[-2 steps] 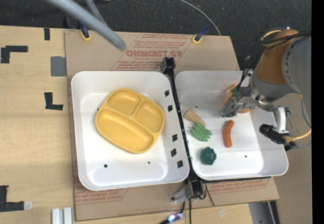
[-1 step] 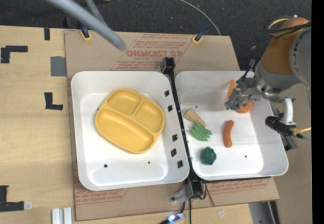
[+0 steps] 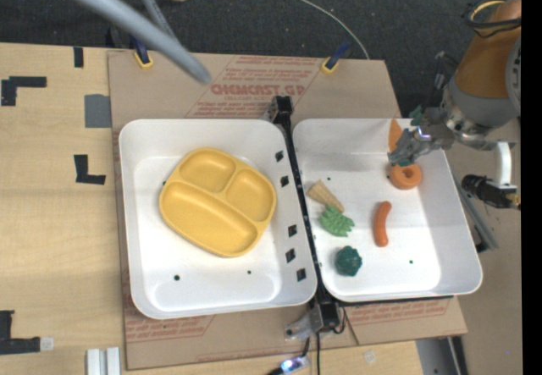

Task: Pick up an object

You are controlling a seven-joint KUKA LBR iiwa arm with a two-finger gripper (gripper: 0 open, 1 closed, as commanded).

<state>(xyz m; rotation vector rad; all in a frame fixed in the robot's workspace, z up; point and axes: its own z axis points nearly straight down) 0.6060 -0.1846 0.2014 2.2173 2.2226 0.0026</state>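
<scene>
While the gripper [image 3: 408, 153] hung over the right bin [image 3: 440, 272], we could not tell its state. Just below it sat an orange ring [image 3: 405, 176]. A sausage [image 3: 382, 223], leaf [image 3: 336, 222] and broccoli [image 3: 348, 261] lay nearby.

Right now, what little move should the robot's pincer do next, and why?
Probably go straight down a little. The pincer hangs right over the orange ring near the back of the right bin, and the ring lies alone, apart from the orange sausage. Whether it already touches the ring, I cannot tell.
</scene>
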